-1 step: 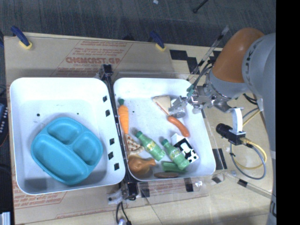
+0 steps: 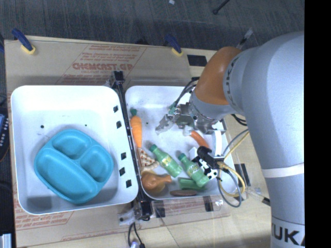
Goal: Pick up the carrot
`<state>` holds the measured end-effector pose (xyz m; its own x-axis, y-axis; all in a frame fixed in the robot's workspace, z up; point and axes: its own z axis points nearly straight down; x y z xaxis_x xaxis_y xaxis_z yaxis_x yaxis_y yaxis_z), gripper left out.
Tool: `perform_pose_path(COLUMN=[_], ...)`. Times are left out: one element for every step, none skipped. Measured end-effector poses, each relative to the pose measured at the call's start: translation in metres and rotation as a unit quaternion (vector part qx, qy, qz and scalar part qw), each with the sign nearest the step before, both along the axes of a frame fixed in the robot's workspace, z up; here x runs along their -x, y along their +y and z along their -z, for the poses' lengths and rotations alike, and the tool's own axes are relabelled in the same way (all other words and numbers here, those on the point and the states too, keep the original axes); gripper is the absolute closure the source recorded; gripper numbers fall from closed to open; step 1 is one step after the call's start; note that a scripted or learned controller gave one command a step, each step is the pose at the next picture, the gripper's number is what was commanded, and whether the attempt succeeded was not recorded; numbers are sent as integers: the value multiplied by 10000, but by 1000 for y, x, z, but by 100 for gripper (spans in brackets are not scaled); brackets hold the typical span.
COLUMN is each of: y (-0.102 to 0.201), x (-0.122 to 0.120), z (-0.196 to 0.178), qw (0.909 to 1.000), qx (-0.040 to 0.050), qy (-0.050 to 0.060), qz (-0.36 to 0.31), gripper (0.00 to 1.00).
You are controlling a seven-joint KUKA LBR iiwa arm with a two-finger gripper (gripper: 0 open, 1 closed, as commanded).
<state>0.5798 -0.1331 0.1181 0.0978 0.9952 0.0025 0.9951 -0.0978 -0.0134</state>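
Orange carrot (image 2: 136, 130) lies against the right bin's (image 2: 155, 94) left wall, so the open, empty gripper (image 2: 168, 121) hovers beside it.

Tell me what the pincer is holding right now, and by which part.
Nothing. The pincer hangs open over the right white plastic bin with nothing between its fingers. The long orange carrot lies apart to its left, along the bin's left wall.
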Motion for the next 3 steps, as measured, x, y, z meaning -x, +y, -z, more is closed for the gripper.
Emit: perform_pose_path(y=[32, 33, 33], x=[-53, -54, -54], z=[26, 15, 16], qw=[9949, 9953, 9954], qx=[24, 12, 11], qy=[-27, -10, -5], qz=[1005, 966, 957], gripper=[0, 100, 0])
